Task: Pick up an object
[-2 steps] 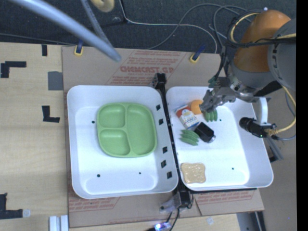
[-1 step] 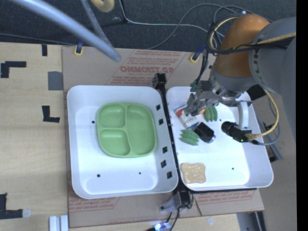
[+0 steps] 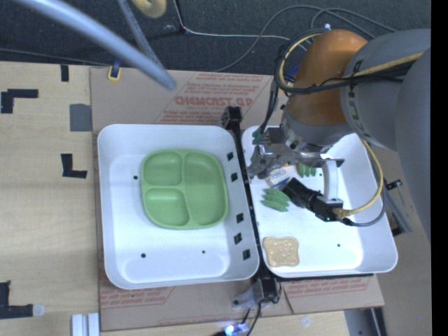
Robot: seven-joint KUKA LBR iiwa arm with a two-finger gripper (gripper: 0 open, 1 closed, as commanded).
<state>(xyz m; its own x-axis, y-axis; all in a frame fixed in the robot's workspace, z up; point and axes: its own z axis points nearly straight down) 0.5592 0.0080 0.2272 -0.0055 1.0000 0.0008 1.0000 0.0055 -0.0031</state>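
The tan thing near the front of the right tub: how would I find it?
Take the right white bin, under the arm. At its near left corner lies a flat tan toast-like slab, alone below the green ridged piece.

Pale green divided plate (image 3: 185, 188) in white left bin (image 3: 112, 208). Darker green ridged piece (image 3: 276, 199), tan toast-like slab (image 3: 281, 250) in white right bin (image 3: 374, 254). Orange band (image 3: 329, 65) on grey arm (image 3: 402, 82). Red lettering on brown cardboard (image 3: 210, 96).
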